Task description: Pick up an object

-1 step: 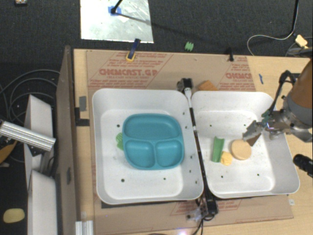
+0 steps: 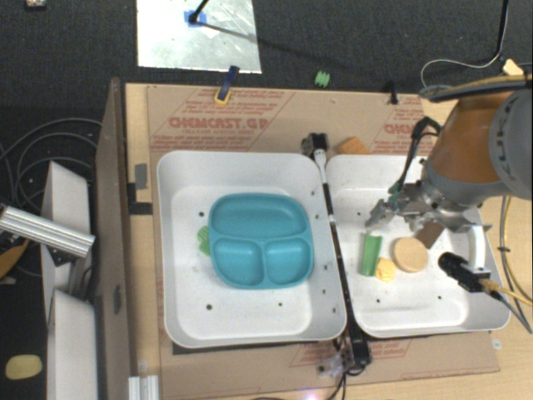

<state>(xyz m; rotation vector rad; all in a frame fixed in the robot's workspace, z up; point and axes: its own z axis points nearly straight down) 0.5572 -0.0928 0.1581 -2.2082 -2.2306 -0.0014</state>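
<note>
We saw a green block [image 2: 371,254], oblong, its long axis running from the right bin's [image 2: 416,317] far edge toward its near edge, beside a round tan disc [image 2: 410,255] and a lumpy yellow piece [image 2: 385,269]. The gripper [image 2: 398,206] hovered above; we could not tell its opening.

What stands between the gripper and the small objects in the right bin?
Nothing visible does. The gripper hangs over the right bin, just above the green block, the yellow piece and the tan round object, with bare white floor between.
</note>
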